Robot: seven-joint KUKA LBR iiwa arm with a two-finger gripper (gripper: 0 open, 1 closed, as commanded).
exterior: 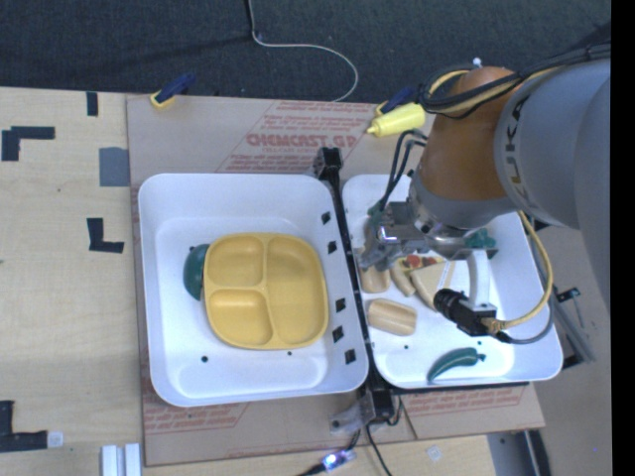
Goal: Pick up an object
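We take the divider between the two white bins as our landmark. To its left lies the left bin, where a yellow sectioned plate takes up most of the floor, leaving a bare strip along the near wall and along the far wall. A dark green object peeks out from under the plate's edge on the side away from the divider.

To the right of the divider is the right bin, and it is crowded. Just beside the divider we see a tan bread-like piece, and just beyond it, farther from the camera, several pale tan pieces lying close together. A green pepper-shaped item rests near the bin's near wall, well away from the divider, with open white floor around it. A black fitting with a yellow cable hangs over the middle of this bin.

The gripper is low over the tan pieces, close to the divider wall, so room on that side is tight. The grey arm and its orange band cover the far half of the bin. We cannot tell whether the jaws are apart or together, nor whether they touch anything.
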